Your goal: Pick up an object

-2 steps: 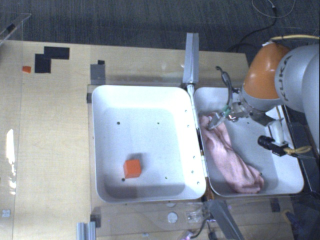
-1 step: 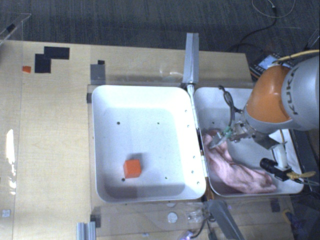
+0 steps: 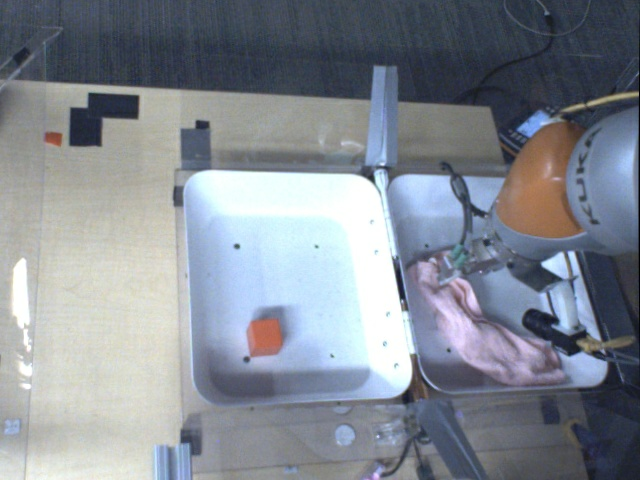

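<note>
- On the tan bench (image 3: 100, 298), toward ten o'clock of the view, lies a black L-shaped patch (image 3: 100, 116) with a small orange marker (image 3: 53, 139) just beside it at its nine o'clock.
- The left bin (image 3: 290, 193) is shallow and white, with a few dark dots on its floor.
- An orange block (image 3: 265, 337) sits on that bin's floor toward seven o'clock, apart from the walls.
- A grey metal bar (image 3: 382, 118) runs up from the seam between the two bins toward twelve o'clock.
- The right bin (image 3: 420, 203) touches the left one along that seam; its floor is largely covered.
- A pink cloth (image 3: 470, 328) lies crumpled in the right bin, stretching from its centre left toward five o'clock, where it reaches the bin's lower right corner.
- The gripper (image 3: 463, 261) is low over the cloth's upper end, at about ten o'clock of the cloth, touching or nearly touching the fabric; I cannot tell how the pincer stands, since its tip is small and partly hidden by the wrist.
- The arm (image 3: 590, 183) enters from three o'clock, grey with its orange band (image 3: 535, 188) bulking over the right bin's upper right part, the wrist bent down and leftward to the cloth.
- Black cables (image 3: 545, 13) loop on the dark floor at one o'clock.
</note>
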`<state>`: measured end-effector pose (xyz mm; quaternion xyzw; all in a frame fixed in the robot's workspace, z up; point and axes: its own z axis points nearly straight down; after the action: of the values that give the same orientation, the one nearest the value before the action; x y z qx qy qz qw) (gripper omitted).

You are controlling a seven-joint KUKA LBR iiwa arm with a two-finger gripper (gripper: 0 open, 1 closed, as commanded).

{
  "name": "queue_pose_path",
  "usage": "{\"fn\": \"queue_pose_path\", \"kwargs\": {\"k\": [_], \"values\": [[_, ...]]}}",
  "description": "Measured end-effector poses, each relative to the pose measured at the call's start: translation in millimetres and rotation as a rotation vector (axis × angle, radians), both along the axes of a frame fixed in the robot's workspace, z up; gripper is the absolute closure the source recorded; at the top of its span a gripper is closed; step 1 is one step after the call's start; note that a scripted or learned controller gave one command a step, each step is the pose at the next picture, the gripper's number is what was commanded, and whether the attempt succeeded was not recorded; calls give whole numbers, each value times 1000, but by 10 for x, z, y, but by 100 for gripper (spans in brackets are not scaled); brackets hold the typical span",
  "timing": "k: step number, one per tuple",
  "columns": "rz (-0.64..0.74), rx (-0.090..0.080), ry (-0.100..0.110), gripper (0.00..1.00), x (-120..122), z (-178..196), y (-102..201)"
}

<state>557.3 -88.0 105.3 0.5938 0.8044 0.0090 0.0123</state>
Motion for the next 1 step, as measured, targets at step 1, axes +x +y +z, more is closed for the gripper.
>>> {"fn": "queue_pose_path", "kwargs": {"k": [1], "values": [[-162,3,20,100,-77,1353,259]]}}
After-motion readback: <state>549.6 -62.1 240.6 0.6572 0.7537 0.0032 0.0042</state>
